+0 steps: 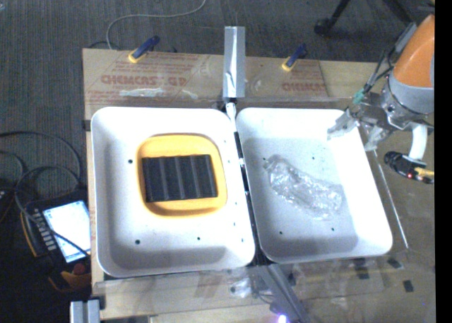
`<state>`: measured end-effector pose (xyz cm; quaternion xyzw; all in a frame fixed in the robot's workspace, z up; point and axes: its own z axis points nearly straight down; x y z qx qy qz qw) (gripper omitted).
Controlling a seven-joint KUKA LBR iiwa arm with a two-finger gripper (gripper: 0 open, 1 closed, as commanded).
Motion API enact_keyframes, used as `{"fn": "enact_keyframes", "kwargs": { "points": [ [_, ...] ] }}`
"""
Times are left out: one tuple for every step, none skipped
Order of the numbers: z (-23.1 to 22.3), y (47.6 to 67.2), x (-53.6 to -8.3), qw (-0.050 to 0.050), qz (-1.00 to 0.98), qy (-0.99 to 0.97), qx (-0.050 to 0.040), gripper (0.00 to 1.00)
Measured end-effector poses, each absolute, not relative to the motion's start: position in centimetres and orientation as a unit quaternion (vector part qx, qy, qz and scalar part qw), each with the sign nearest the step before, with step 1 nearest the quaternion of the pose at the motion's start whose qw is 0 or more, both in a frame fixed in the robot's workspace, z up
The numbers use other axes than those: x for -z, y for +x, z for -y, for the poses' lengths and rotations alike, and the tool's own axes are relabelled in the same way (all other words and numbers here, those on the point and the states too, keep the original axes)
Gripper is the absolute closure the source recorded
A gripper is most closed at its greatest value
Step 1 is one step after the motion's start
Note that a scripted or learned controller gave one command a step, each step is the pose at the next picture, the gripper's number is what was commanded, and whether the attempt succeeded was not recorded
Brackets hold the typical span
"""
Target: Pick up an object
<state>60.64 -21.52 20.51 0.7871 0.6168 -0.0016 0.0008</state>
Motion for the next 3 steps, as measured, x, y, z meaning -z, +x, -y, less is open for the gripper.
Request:
{"fn": "enact_keyframes", "kwargs": {
  "points": [
    [21.3,61.8,-14.2,0.0,-0.657,0.754,0.0021,0.0],
    [21.4,60.5,-23.8,0.001,-0.677,0.736,0.0006,0.0],
    [18.9,55.7,-16.8,-0.001,-0.7,0.715,0.0007,0.0]
  ]
}}
